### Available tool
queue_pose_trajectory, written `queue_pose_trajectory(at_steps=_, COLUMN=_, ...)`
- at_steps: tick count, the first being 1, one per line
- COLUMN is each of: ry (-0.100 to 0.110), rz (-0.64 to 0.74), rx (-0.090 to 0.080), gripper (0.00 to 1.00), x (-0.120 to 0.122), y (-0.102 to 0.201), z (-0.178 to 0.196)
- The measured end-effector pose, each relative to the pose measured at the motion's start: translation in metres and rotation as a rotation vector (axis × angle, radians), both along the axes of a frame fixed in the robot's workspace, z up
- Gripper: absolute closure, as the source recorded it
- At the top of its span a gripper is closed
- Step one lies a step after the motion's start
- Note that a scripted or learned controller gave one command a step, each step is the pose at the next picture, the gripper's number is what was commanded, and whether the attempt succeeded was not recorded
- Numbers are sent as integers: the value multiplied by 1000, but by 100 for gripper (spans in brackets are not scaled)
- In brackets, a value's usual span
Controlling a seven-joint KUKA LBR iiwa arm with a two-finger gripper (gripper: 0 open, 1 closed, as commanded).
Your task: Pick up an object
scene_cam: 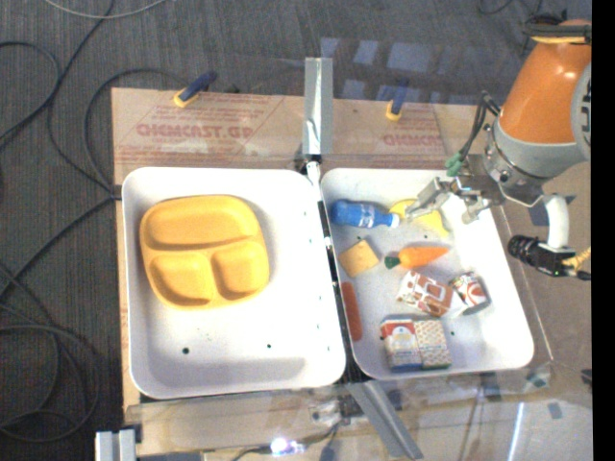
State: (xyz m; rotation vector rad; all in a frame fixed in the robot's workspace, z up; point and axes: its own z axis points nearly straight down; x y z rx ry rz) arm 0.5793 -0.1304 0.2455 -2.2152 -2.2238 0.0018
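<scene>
Left bin (231,353): well left of the jaws, bearing a yellow divided tray (205,248); bare white floor lies around the tray's front and right.
Right bin (500,344): below the jaws, crowded; open floor only along its right wall.
Blue bottle (362,215): lying on its side, just left of the jaws.
Carton (415,343): at the front wall, well below the jaws.
Carrot (421,255): orange, lying flat just below the jaws.
Yellow fruit (438,223): directly beneath the jaws.
Gripper (448,196): fingers spread open, nothing between them, poised near the back wall.
</scene>
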Motion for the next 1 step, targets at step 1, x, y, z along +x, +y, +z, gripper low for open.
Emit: queue_pose_trajectory(at_steps=1, ry=0, rz=39, rx=-3, gripper=0, x=28, y=-54, z=-33)
